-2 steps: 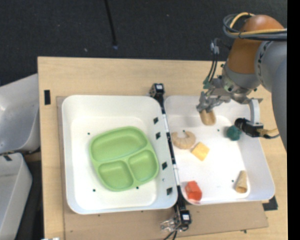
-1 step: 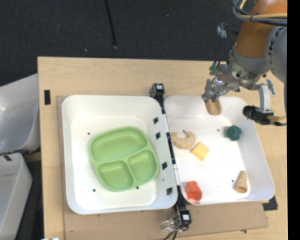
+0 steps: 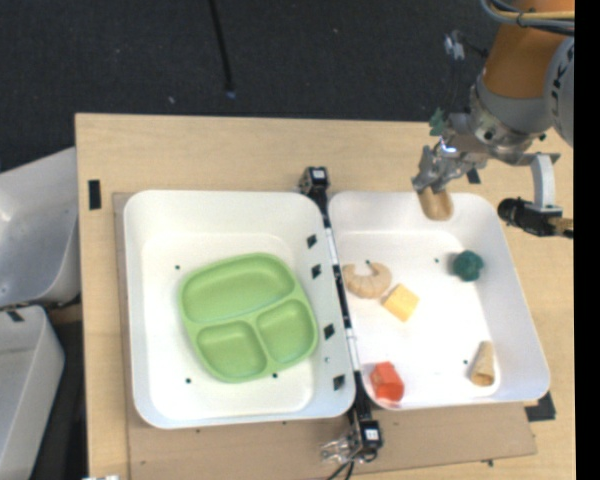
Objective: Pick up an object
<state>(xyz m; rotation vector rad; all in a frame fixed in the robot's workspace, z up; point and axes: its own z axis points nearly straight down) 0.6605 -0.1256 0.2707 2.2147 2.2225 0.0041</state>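
Camera view, green tray in left bin

Glossy white plastic bins, matt green plastic tray — smooth, pale wood bench

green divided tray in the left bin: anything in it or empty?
Empty. The green tray lies flat in the left bin; all three compartments show bare green floor, nothing resting in any of them.

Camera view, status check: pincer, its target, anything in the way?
Pincer above right bin's far rim. Tan piece just beneath it, grasp unconfirmed. Nothing crowding it; croissant and green ball sit apart.
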